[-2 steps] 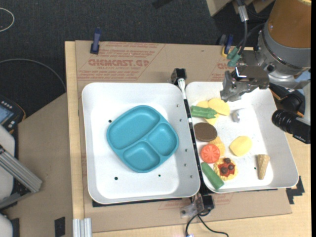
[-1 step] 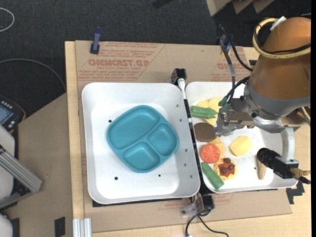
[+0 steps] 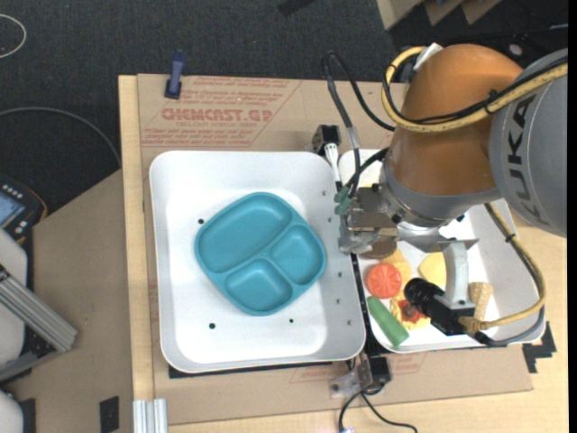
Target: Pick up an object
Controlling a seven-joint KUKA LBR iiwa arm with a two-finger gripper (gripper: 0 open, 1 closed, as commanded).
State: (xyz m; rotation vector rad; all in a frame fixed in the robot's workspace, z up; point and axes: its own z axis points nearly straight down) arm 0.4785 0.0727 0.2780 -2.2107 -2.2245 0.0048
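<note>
Rightward, the crowded right bin [image 3: 505,242] is overhung by the pincer [image 3: 368,228]; its state cannot be told. Diagonally, a green stick [image 3: 388,323] is laid.

Bench [image 3: 216,106], brown board top, printed red lettering along upper edge. Two shallow white bins side by side on it: left bin [image 3: 171,269] mid-frame, right bin [image 3: 518,269] at right. Small blue clip [image 3: 174,76] upper left.

Single fixed camera above the bench, angled down on both white bins [image 3: 171,242], arm [image 3: 451,124] close at right
</note>
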